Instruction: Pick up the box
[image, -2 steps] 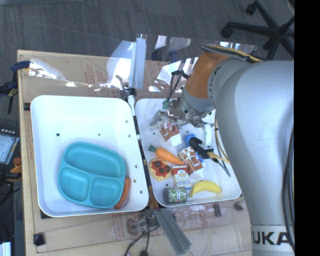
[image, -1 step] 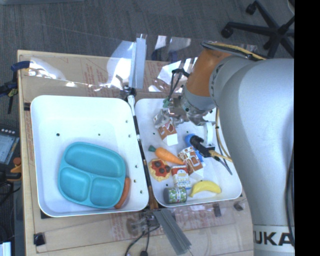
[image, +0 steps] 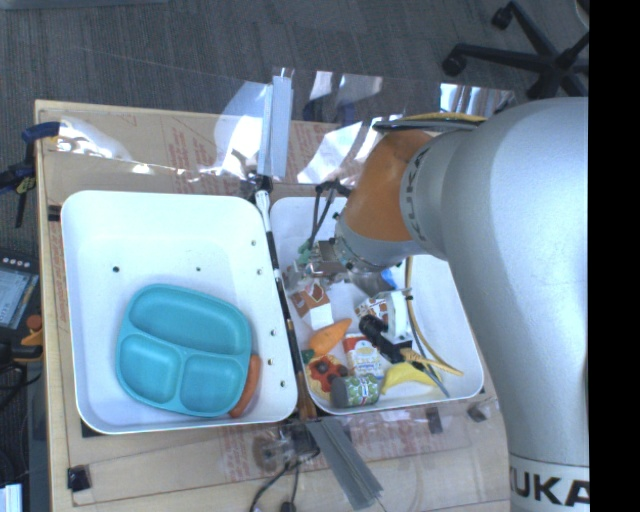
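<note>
Down in the middle of the frame sits a bench (image: 150, 135) topped with brown board, its upper part covered by crinkled clear plastic sheet (image: 250, 105) that catches the light. Two shallow white bins rest on it side by side. The left bin (image: 120, 225) holds a blue divided plate (image: 183, 350) in its lower half, with an orange sausage-shaped thing (image: 247, 388) tucked against the plate's lower right edge.

The right bin (image: 290, 225) is crowded along its lower part: a small box (image: 366, 366) with a green and red label lies near the bottom centre, a yellow banana (image: 415, 375) just to its right, an orange carrot-like piece (image: 330, 335) to its upper left, and a small brown packet (image: 313, 293) above that.

The grey arm (image: 520, 250) comes in from the right and fills much of that side, its orange band (image: 385, 195) hanging over the upper part of the right bin. The gripper (image: 325, 262) is low in the bin near the brown packet, above the box and apart from it; whether it is apart or together cannot be told, as the wrist hides it.

Beyond the bench lies dark grey carpet (image: 150, 45), with the legs of an office chair (image: 520, 40) at the upper right and some equipment (image: 15, 295) at the left edge.
</note>
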